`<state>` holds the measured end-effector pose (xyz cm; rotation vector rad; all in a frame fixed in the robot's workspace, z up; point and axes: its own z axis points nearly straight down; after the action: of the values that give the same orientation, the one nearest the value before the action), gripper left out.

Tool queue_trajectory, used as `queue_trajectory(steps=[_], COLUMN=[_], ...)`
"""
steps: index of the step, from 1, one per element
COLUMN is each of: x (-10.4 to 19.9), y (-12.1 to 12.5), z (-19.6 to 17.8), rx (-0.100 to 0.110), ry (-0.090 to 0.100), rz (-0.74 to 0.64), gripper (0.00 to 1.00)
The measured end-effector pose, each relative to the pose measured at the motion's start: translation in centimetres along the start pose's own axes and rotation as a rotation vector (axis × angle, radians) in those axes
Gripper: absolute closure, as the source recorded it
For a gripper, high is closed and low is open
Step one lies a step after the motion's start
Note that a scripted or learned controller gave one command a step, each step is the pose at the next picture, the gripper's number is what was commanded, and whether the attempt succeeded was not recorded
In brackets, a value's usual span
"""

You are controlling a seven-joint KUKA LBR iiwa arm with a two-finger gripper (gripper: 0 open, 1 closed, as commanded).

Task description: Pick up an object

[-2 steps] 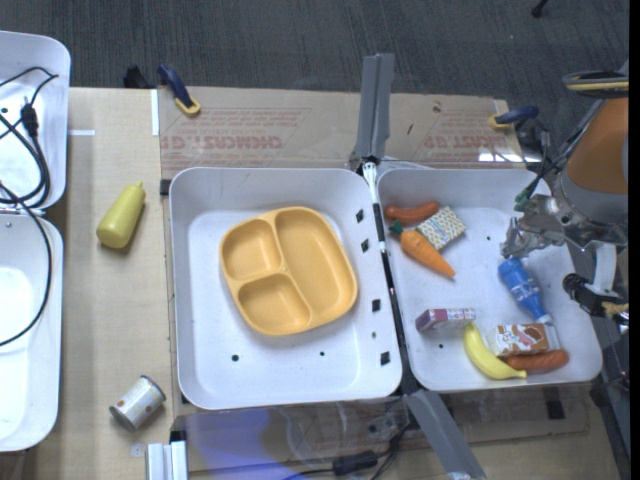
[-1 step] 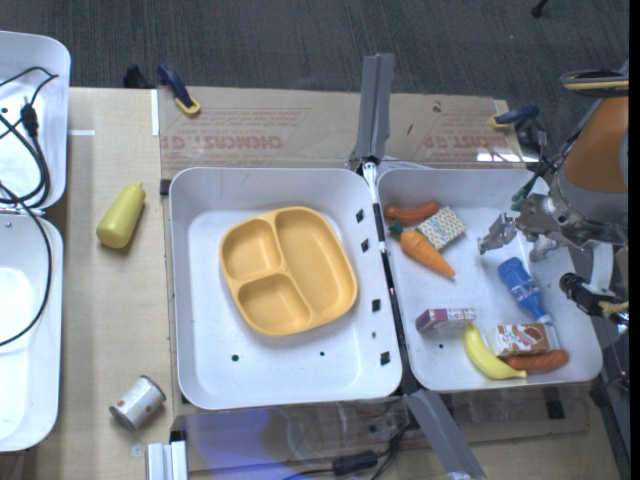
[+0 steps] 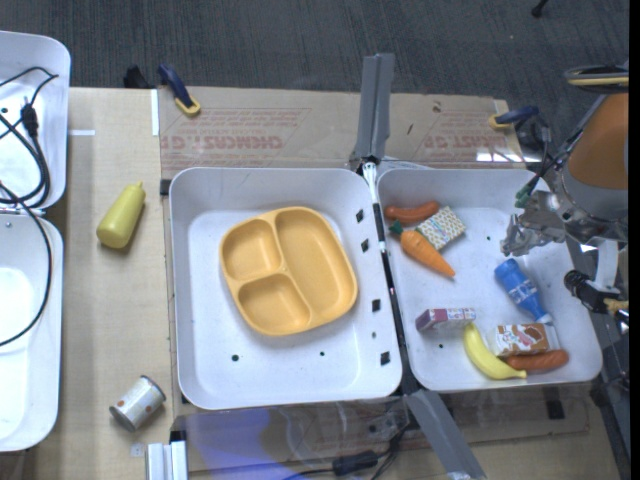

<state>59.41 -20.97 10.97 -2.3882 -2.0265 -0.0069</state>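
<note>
Hovering above blue bottle (image 3: 521,288) — gripper (image 3: 522,236); nothing held

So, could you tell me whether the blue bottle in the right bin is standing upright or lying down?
Lying down: the blue bottle rests on its side on the right bin floor, lengthwise, just below the tool.

the arm (image 3: 600,158) is grey with a rounded orange band above the wrist. black cables run along it. the end effector (image 3: 522,230) is a cluster of silvery metal parts, with white and black fittings behind it.
</note>
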Motion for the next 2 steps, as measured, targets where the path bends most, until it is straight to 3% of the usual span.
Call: queue_trajectory(steps=[1, 2], x=[0.1, -0.3], y=[0.0, -3.1], z=[0.0, 1.7], rx=[0.001, -0.003], ry=[0.002, 0.001], rz=[-0.001, -0.035], gripper=[0.00, 0.00])
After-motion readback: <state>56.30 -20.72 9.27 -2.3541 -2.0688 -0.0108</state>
